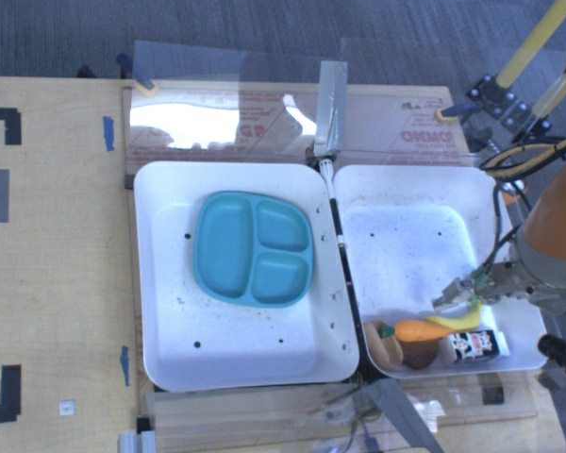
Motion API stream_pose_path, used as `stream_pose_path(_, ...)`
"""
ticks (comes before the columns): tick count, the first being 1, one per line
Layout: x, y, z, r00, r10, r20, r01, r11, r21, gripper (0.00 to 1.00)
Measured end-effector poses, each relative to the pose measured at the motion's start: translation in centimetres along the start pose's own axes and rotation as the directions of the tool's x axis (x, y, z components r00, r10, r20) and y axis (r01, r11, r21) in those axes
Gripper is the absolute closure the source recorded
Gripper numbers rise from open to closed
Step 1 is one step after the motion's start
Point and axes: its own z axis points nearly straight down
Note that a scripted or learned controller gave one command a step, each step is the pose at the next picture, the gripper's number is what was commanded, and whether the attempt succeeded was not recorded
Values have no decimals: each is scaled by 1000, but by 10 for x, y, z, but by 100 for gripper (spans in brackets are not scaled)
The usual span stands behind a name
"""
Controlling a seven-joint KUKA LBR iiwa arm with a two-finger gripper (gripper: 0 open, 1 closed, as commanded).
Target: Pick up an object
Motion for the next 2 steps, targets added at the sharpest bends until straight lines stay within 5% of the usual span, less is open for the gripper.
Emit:
stream_pose_path(1,-24,-2,32,992,128,-3,-128,992,-5,0)
stream_pose_path(2,-26,-2,21,991,130,1,-130,991,-9,100)
